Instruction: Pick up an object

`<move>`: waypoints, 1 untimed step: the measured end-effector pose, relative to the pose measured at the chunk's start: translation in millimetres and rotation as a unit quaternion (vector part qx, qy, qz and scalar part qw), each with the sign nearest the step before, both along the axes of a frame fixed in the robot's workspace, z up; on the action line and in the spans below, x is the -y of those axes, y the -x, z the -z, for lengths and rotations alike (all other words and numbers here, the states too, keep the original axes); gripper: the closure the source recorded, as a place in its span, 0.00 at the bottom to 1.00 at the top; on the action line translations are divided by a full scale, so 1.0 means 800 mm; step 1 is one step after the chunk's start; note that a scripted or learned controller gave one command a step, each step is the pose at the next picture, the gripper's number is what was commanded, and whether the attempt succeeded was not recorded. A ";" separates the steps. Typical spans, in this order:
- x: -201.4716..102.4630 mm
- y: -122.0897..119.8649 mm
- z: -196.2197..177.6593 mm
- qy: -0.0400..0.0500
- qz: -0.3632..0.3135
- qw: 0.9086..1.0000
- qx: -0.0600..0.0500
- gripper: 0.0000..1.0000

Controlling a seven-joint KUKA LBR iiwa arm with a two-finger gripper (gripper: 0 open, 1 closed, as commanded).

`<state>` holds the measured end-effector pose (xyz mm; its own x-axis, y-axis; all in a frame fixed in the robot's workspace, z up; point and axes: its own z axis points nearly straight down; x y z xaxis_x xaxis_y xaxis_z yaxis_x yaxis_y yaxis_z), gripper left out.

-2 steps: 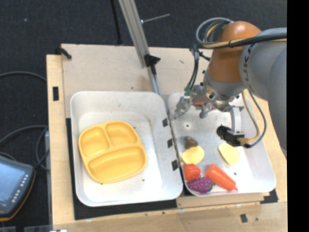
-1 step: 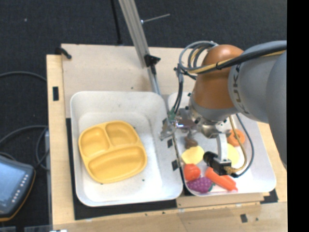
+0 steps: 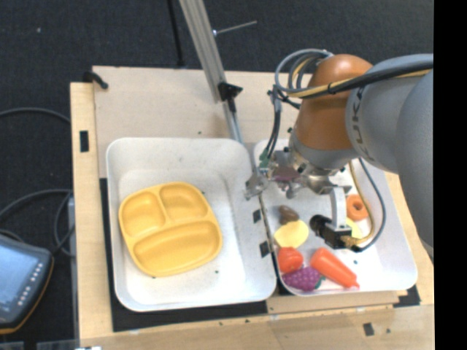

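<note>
Fingers (image 3: 290, 188) above toy food (image 3: 292, 233) in right bin (image 3: 390, 250)

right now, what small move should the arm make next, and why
Probably ease down and a little toward the bench's near edge. The gripper hangs over the right bin, just beyond the small brown piece and the yellow piece, and no toy shows in its grasp.

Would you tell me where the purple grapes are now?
In the camera view, the purple grapes lie at the near edge of the right-hand bin, below the red toy and left of the carrot.
</note>
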<state>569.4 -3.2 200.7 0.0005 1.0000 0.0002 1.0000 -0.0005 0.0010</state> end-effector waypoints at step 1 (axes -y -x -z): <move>-0.055 0.007 0.056 0.007 0.004 1.000 0.004 0.00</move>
<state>563.6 40.9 155.8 0.0086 0.9999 -0.0144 0.9999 -0.0084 0.0092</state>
